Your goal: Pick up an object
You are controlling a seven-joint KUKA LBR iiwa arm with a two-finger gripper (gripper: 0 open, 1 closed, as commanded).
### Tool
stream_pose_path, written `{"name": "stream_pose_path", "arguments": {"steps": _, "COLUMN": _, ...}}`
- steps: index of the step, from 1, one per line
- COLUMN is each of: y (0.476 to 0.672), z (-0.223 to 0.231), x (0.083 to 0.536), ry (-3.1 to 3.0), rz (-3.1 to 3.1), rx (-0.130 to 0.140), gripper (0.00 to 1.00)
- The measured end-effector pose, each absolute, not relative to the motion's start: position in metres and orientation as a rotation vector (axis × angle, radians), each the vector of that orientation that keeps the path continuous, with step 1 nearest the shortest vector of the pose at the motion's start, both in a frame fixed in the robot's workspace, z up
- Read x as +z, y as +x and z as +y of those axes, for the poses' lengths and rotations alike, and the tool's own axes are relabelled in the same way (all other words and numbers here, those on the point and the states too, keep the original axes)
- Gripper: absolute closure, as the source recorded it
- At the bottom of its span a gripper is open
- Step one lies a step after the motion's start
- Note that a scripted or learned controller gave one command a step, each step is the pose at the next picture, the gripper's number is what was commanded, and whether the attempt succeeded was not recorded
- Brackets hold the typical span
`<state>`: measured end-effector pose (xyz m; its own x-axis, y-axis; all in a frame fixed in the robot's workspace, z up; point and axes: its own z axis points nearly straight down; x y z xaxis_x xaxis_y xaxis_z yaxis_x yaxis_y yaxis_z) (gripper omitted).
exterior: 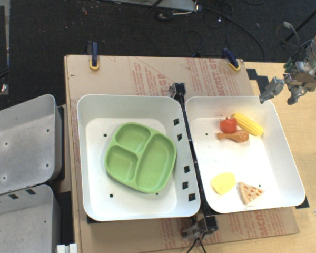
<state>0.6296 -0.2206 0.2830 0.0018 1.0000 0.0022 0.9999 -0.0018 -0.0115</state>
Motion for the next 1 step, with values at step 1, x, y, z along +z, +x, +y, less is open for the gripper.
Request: {"name": "stream_pose_path", "arguments": {"steps": 1, "y": 0.6317, "z": -0.2196, "x": 0.2908, "ry": -2.221, "rz": -2.224, "rx": 0.000, "gripper": 0.00}}
